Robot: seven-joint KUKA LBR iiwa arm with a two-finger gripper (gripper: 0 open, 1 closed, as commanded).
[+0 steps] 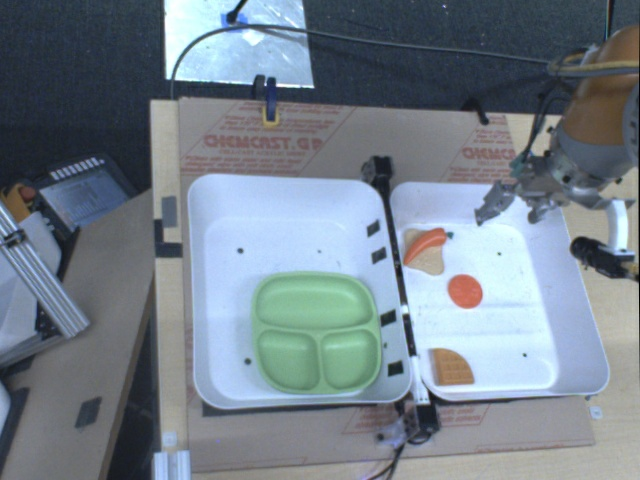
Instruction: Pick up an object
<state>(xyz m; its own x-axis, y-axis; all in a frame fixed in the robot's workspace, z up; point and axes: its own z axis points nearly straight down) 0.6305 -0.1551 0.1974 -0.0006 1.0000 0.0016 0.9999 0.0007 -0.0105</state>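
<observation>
In the right bin [560,298] lie an orange carrot-like piece [427,242] resting on a tan slice [428,261], a red-orange round disc [465,291] near the middle, and a brown waffle-like wedge [453,367] at the front left. My gripper [517,201] hangs over the bin's far right corner, well above and to the right of the carrot. Its fingers stand spread apart with nothing between them.
The left bin [220,218] holds a green divided plate [316,330] at its front. A black divider strip [390,268] runs between the bins. Cardboard [330,138] lies under both bins, and cables cross behind them.
</observation>
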